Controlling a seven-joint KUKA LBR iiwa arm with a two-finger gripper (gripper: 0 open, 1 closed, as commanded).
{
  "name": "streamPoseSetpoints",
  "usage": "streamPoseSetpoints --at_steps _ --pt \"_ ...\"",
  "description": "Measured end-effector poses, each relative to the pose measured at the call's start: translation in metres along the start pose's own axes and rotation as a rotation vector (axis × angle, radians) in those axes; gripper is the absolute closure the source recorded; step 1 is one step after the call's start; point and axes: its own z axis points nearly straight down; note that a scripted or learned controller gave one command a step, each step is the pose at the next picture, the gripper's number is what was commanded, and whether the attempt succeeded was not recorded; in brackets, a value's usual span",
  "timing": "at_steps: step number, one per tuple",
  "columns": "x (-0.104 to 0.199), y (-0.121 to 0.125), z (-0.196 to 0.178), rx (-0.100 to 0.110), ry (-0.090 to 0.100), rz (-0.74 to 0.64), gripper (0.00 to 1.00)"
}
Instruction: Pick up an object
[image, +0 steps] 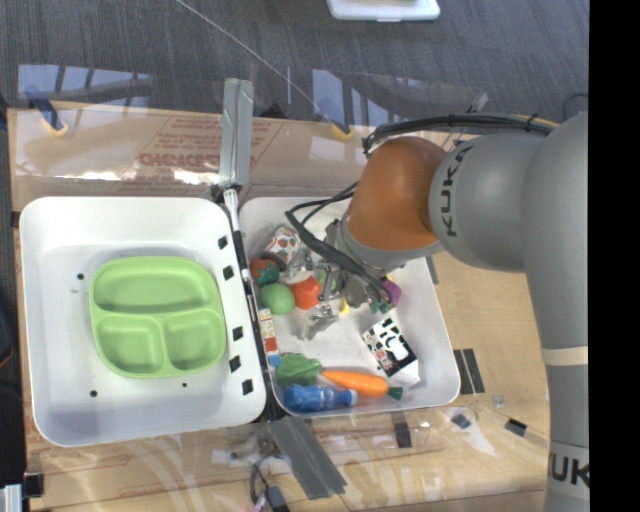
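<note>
My gripper (322, 305) is low in the right bin (437, 345), near its middle, under the grey arm and its orange band (392, 195). Right at the gripper lie a small red-orange object (305, 292) and a green ball (278, 298) to its left. I cannot tell whether anything is held. An orange carrot (356, 381), a blue bottle (315, 399) and a green leafy piece (297, 369) lie along the bin's front wall. A black-and-white patterned box (391, 347) lies to the gripper's right and nearer the front.
The left bin (50, 300) holds a green three-compartment tray (157, 315). A purple item (391, 292) sits beside the wrist, with a patterned item (283, 243) and a red piece (262, 268) toward the right bin's back left. Black cables (320, 215) loop off the arm.
</note>
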Motion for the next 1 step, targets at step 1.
streamPoseSetpoints --at_steps 1 --pt "-0.0017 -0.0003 -0.011 0.002 -0.003 -0.004 1.0"
